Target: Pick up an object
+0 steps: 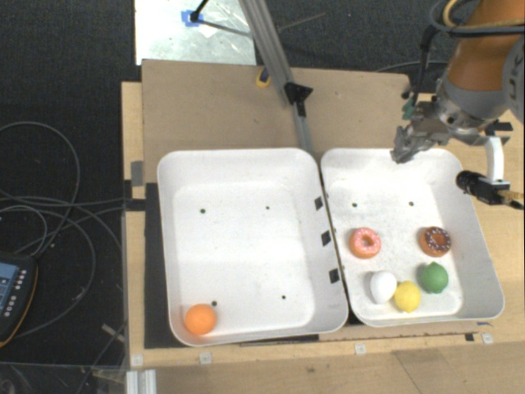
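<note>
The gripper (404,154) hangs over the right bin's (394,187) far edge; whether its fingers are apart I cannot tell. The pink donut (366,242) lies nearer, mid-bin, well apart from the rest. Best descend centred over it, then close.

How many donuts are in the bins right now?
2, both in the right bin: a pink-frosted donut near its left wall, and a chocolate-frosted donut toward its right side, just above the green fruit. None looks hidden.
</note>
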Controlling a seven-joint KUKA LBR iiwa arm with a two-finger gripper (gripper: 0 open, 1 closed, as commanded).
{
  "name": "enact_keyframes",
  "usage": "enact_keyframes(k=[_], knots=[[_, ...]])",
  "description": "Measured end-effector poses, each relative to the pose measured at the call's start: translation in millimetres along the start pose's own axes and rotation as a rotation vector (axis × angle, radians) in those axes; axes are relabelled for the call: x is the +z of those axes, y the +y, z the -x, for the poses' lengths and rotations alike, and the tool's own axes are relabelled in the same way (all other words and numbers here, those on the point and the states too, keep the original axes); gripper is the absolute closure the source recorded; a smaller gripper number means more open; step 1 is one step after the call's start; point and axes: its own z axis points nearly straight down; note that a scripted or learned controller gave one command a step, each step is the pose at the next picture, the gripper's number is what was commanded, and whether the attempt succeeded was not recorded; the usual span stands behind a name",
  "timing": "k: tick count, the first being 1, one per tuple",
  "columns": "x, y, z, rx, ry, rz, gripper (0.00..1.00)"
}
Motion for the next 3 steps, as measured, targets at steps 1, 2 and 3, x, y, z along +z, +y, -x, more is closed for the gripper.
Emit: enact_keyframes(k=[1, 2, 3], knots=[[12.2, -4.2, -55.7, 0.001, 0.0, -0.002, 1.0], [18.4, -9.9, -117.1, 0.0, 0.001, -0.002, 1.0], [27.8, -8.2, -175.3, 0.0, 0.001, -0.002, 1.0]])
